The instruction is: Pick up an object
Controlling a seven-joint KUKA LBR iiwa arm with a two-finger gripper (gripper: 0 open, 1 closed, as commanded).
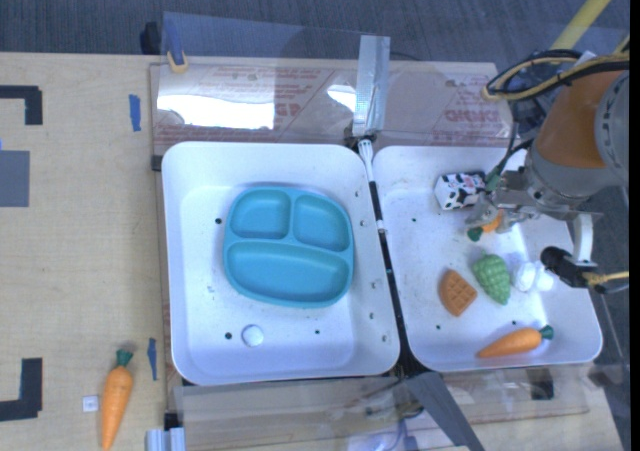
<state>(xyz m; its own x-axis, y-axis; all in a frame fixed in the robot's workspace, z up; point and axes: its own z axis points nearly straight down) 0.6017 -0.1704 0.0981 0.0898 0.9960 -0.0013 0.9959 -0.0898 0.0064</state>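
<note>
The right bin holds several toys. A black and white cow lies at its back, with a small orange and green piece just in front of it. Further forward are a green leafy toy, an orange waffle, a pale white and blue piece and a carrot. My gripper hangs low over the back of this bin, right beside the cow and just above the small orange piece. The arm's wrist hides what is between the gripper and the bin floor.
The left bin carries a blue divided plate and a small white disc. A second carrot lies on the bench outside, at the front left. A clear panel stands behind both bins. Cables loop above the arm.
</note>
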